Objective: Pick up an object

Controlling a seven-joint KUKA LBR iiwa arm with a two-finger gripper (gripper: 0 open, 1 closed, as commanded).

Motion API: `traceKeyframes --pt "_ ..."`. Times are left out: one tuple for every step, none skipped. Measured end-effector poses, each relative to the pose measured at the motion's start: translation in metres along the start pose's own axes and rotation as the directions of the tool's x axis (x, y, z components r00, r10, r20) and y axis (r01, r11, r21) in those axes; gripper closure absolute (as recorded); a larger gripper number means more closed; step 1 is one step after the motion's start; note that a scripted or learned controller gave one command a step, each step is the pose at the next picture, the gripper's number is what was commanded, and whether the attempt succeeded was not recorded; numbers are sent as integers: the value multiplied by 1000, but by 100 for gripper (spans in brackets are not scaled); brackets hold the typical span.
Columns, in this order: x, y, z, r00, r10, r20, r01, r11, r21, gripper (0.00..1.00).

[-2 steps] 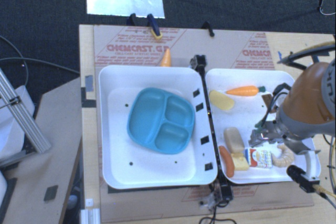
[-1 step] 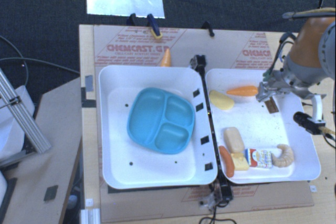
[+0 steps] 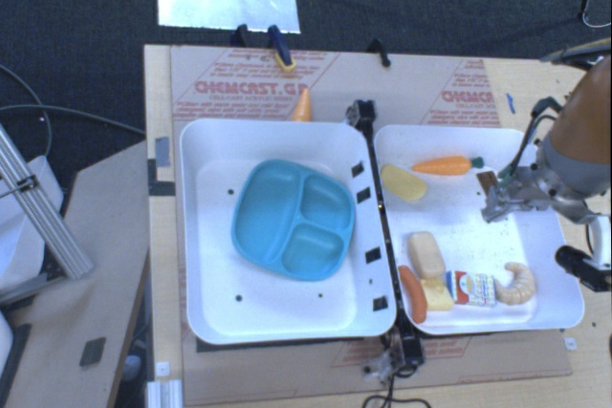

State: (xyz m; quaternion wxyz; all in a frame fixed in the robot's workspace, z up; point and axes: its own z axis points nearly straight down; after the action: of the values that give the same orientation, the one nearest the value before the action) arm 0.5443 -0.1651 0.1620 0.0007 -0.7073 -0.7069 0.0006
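Gripper (image 3: pixel 499 204) hovers at 3 o'clock in right bin (image 3: pixel 564 301), finger state indiscernible. Carrot (image 3: pixel 447 166) lies at 12 o'clock; small carton (image 3: pixel 472 288) w/ unreadable label at 6. Backing board (image 3: pixel 251 83) reads "CHEMCAST GP".

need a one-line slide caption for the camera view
KUKA arm's gripper hovers in the right bin among toy foods, near a carrot; the left bin holds a blue divided plate.

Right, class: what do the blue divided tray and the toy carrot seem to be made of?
Blue divided tray: probably moulded plastic, smooth, with soft sheen and rounded compartment edges. Toy carrot: likely plastic too, uniform orange with a slight gloss; too small to be sure.
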Motion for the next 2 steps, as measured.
traceKeyframes --pt "4 99 -21 1000 -8 3 8 1000 -12 100" --pt "-4 32 -22 1000 0 0 0 1000 0 100"
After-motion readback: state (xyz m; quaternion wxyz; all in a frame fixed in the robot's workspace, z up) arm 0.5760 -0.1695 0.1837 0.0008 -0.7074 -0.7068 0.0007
